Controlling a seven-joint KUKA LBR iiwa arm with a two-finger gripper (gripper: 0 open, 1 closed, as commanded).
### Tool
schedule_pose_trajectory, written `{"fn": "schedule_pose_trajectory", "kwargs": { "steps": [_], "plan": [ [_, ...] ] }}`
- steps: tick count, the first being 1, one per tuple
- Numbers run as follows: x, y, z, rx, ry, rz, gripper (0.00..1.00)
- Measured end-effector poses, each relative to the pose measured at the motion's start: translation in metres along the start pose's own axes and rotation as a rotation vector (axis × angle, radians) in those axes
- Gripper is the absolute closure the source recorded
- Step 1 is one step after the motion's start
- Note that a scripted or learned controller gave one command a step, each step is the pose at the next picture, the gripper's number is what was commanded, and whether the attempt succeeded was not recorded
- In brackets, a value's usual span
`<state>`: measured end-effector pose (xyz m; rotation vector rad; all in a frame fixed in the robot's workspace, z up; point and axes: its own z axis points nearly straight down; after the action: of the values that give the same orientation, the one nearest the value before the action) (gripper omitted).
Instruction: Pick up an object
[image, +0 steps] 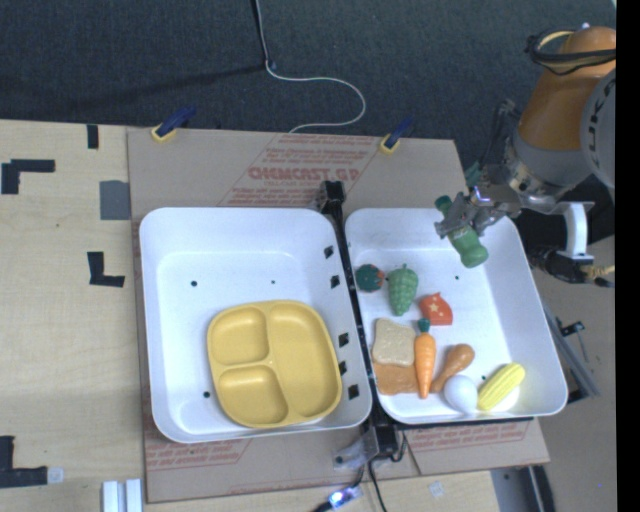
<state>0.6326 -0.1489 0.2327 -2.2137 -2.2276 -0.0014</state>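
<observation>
Grey arm angled over right bin; gripper grasping green object, lifted.

yellow divided plate, left bin

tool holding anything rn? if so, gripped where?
Yes: the tool holds a green cylindrical object by its upper end, lifted above the right bin; its lower end hangs free.

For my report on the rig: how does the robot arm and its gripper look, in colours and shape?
The arm is rounded, with grey casing and a wide orange band above the wrist. The wrist narrows to a small gripper of dull grey metal with dark parts.
</observation>
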Motion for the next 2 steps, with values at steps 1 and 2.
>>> {"fn": "schedule_pose_trajectory", "kwargs": {
  "steps": [1, 2],
  "plan": [
    [0.048, 0.007, 0.009, 0.002, 0.0, 0.0, 1.0],
    [0.109, 0.011, 0.003, 0.0, 0.0, -0.001, 1.0]
  ]
}}
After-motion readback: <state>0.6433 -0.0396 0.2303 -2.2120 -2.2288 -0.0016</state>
